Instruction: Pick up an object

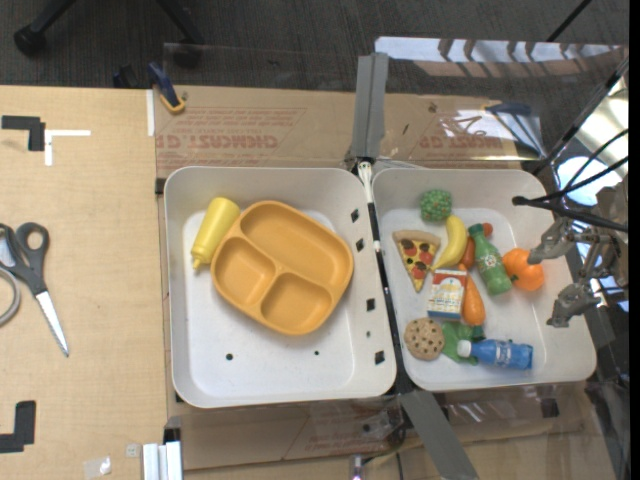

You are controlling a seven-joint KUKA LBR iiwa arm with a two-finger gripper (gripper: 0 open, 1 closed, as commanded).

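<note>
- Looking down on the tabletop, you have two white bins side by side; the gripper hangs at the 3 o'clock edge of the right bin.
- Its two fingers look spread, with nothing between them; one fingertip sits near the orange fruit, the other lower, toward the bin wall. Judge it as poised beside the pile rather than holding anything.
- The toys crowd the middle of the right bin, likely tumbled there loosely: broccoli at 12 o'clock, pizza slice at 9, banana leaning against a green bottle, a small carton, a cookie at 7 and a blue bottle at 6.
- Your nearest candidate is the orange fruit: small, round, bright, touching the green bottle, so a closing finger may nudge it aside.
- The left bin carries a yellow divided plate with a yellow bottle at its 10 o'clock.
- Scissors lie well apart at 9 o'clock.
</note>
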